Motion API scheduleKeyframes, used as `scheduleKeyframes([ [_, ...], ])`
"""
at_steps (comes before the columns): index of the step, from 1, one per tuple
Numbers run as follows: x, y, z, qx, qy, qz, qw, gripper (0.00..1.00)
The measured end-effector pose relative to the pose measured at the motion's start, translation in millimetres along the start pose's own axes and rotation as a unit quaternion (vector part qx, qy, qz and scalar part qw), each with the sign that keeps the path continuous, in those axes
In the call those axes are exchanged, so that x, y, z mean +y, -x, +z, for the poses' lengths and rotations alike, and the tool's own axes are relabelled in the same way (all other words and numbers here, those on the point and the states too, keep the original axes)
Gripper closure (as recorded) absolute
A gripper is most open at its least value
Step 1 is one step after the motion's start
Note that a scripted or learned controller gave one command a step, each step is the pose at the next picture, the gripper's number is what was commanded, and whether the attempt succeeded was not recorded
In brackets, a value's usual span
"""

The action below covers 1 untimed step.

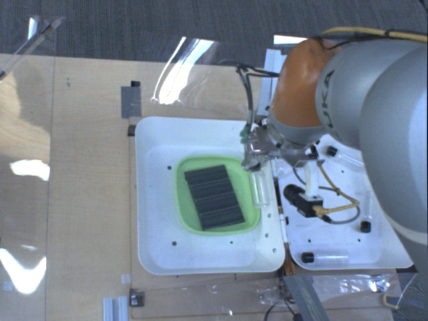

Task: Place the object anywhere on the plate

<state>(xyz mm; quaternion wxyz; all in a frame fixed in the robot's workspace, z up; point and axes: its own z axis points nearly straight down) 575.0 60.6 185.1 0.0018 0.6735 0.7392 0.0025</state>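
- Block (214, 196): dark grey, flat, oblong, ribbed across its top. It lies flat on the plate, within the rim, its long side running from far-left to near-right. You may judge the placing as done.
- Plate (182, 196): green, shallow, a rounded square, set about the middle of the left bin (154, 246).
- Handling, judged: the block looks stiff and not fragile, likely light for its size. The ribs should give you purchase and hinder slipping. Should you need to lift it, take it across the short width at mid-length, pressing on the two long edges. The plate's raised rim stands close along the right long edge, so expect little room on that side.
- Jaws: they sit at the right rim of the left bin, just beside the plate's far-right corner and apart from the block. You cannot tell whether they are released or clenched.
- Arm (361, 79): it reaches in over the right bin (391, 256).
- Right bin: it holds small black bits (364, 226) and a clear tube (328, 254).
- Desk (67, 179): pale wood, carrying both bins.
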Motion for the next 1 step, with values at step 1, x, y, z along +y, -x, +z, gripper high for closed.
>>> scheduleKeyframes([
  [1, 0.0, 0.2, 0.0, 0.0, 0.0, 0.0, 1.0, 0.0],
])
